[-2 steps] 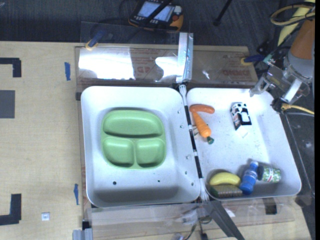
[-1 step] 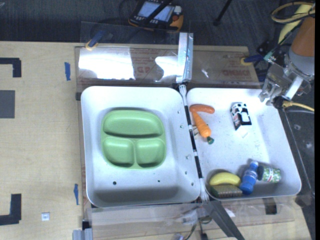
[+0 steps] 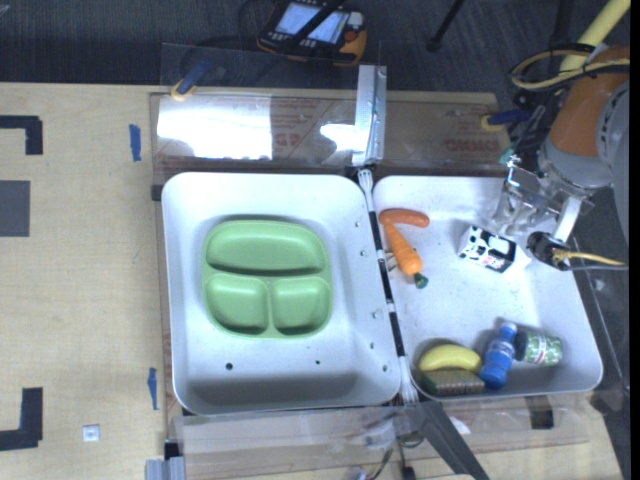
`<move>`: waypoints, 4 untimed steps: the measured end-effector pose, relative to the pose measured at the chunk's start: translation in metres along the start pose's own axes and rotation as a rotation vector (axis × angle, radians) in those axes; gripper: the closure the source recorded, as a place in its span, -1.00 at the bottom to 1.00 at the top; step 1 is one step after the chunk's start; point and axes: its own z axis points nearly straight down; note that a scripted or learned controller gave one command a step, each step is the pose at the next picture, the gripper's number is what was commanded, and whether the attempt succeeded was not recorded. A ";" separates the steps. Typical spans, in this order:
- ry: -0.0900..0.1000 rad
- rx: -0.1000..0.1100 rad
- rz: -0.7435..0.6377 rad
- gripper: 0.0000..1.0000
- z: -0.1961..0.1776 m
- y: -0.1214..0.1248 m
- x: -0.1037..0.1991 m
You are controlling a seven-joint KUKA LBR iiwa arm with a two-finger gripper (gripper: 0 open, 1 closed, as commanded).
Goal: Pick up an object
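My gripper (image 3: pixel 517 218) hangs over the far right part of the right bin (image 3: pixel 560 298), open, with nothing between its fingers. Just below and left of it lies a small black-and-white box (image 3: pixel 487 248), apart from the fingertips. Further left are an orange sausage (image 3: pixel 403 218) and a carrot (image 3: pixel 405 253) near the bin's left wall. In the near corner lie a banana (image 3: pixel 448 356), a blue bottle (image 3: pixel 498 356) and a green-labelled bottle (image 3: pixel 541 350).
The left bin (image 3: pixel 190 358) holds a green divided plate (image 3: pixel 268 273). A ridge (image 3: pixel 385 288) separates the two bins. A clear panel (image 3: pixel 260 128) stands behind them. A yellow cable (image 3: pixel 590 259) trails from the wrist on the right.
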 end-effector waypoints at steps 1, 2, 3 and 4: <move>0.006 0.002 -0.003 -1.00 0.000 -0.001 0.004; 0.000 -0.002 0.062 -1.00 -0.016 0.011 0.012; 0.001 0.004 -0.025 -1.00 -0.037 -0.031 0.012; 0.010 -0.023 -0.002 -1.00 -0.009 -0.056 -0.012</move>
